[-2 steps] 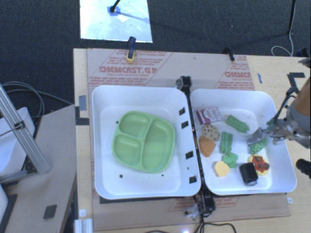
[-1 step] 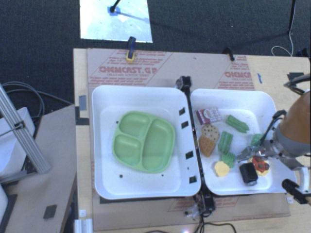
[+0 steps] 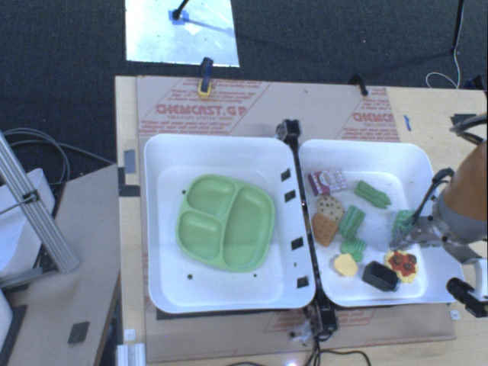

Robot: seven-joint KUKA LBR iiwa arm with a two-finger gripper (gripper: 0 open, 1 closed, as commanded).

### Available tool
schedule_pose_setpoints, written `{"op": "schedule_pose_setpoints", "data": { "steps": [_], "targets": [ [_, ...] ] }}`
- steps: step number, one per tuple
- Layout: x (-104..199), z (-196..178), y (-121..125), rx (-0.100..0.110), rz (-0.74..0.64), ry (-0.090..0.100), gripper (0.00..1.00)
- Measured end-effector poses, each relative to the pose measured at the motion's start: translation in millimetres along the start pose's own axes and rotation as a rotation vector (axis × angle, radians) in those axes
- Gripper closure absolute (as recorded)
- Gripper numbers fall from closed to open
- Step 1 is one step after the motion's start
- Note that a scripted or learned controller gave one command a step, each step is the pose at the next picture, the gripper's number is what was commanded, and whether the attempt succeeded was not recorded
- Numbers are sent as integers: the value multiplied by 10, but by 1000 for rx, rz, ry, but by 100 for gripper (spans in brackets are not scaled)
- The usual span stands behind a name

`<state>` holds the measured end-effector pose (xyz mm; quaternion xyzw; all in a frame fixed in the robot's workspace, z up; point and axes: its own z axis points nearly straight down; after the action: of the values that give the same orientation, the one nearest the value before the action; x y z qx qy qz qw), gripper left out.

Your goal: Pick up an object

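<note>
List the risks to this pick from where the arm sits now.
The right bin is crowded: near the end effector, a green piece, the pizza slice and a black block lie close together, so a descent may nudge neighbours or catch two. It also works beside the bin's right wall, risking contact.

— What does the arm (image 3: 467,204) look like?
— A rounded orange band above a grey wrist, with a black cable (image 3: 428,193) curving along it.
— And the tip?
— Dark metal parts (image 3: 415,233), blurred.
</note>
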<state>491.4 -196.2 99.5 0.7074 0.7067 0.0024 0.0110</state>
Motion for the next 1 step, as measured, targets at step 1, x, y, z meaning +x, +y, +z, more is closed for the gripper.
{"op": "schedule_pose_setpoints", "data": {
  "steps": [1],
  "targets": [
    [646, -1493, 461, -1, -15, 11, 100]
  ]
}}
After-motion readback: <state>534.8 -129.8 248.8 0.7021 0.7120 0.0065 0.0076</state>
